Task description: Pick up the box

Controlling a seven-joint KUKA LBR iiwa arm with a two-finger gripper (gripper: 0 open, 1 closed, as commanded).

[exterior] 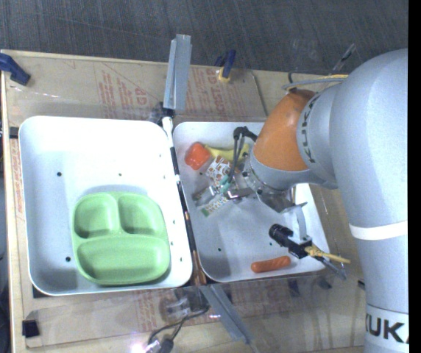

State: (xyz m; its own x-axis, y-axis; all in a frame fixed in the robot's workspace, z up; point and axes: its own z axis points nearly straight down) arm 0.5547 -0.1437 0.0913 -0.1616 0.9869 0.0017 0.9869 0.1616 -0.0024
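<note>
The gripper [229, 188] is low in the right bin [247, 234], touching or just beside the small printed box [217, 169] in its far left part. This looks like the grasping step. I cannot tell if the jaws are clenched. The next move needs a firm grip, then a straight lift.

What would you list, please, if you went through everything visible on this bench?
left bin: 1, white, left half of the bench
right bin: 1, white, right beside the left bin
divided tray: 1, green, in the left bin toward its near edge
box: 1, white with red and green print, far left part of the right bin
round thing: 1, orange, right bin, just left of the box
long thing: 1, orange-red, right bin by its near wall
clamps: 2, blue, along the bench's far edge
arm: 1, grey with an orange band, reaching in from the right
gripper: 1, dark metal, over the right bin close to the box
</note>
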